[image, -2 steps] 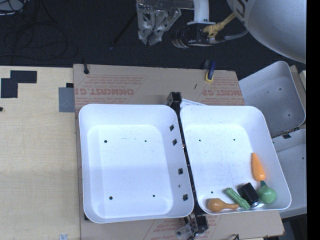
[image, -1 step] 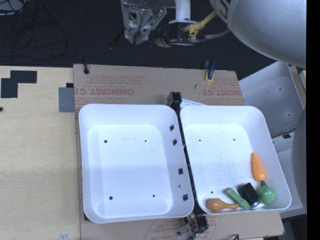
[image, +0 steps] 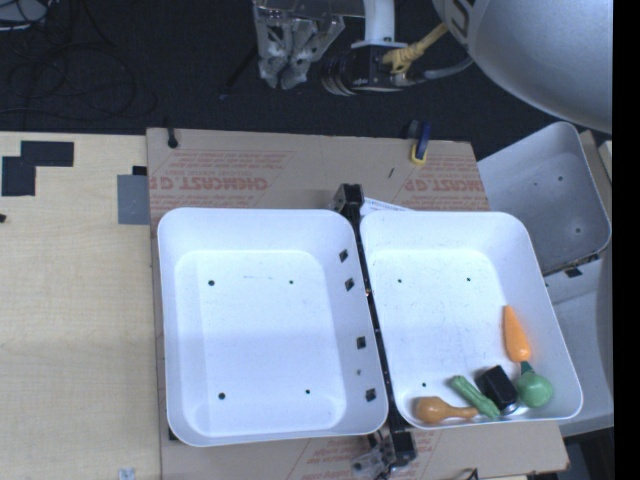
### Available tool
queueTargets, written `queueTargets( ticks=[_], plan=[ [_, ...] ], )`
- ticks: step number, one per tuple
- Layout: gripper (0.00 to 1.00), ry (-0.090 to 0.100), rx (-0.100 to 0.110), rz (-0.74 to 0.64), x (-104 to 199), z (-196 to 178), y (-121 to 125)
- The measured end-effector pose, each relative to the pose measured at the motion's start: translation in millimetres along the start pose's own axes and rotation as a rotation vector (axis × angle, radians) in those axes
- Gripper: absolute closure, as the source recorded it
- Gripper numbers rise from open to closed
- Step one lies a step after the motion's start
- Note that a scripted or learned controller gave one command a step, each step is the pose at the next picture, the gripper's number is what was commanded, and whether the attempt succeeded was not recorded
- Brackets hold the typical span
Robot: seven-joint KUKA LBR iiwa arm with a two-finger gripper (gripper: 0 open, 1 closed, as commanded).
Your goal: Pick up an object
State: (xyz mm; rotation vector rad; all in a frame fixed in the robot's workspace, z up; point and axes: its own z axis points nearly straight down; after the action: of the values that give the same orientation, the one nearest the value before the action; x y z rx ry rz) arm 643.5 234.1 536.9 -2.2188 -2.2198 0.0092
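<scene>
My gripper (image: 290, 53) hangs high above the bench's far edge, well clear of both bins, and I cannot tell its state. I judge the pick not yet begun: next I must descend into the right bin's (image: 440, 230) near corner, where a smooth tapered carrot (image: 516, 334), black block (image: 497, 386), green ball (image: 536, 389) and orange gourd (image: 442, 409) crowd together.

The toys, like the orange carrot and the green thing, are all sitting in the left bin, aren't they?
Not quite. The camera view shows the toys in the right bin, bunched in its near right corner: the orange carrot, the green thing, a black block and a tan piece. The left bin holds none of them.
</scene>
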Motion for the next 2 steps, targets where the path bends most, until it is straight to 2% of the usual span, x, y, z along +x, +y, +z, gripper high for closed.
queueTargets(
  ticks=[1,2],
  plan=[
    [1.00,0.001,-0.002,-0.001,8.9,0.1,0.7],
    [1.00,0.000,0.000,0.000,0.3,0.0,0.0]
  ],
)
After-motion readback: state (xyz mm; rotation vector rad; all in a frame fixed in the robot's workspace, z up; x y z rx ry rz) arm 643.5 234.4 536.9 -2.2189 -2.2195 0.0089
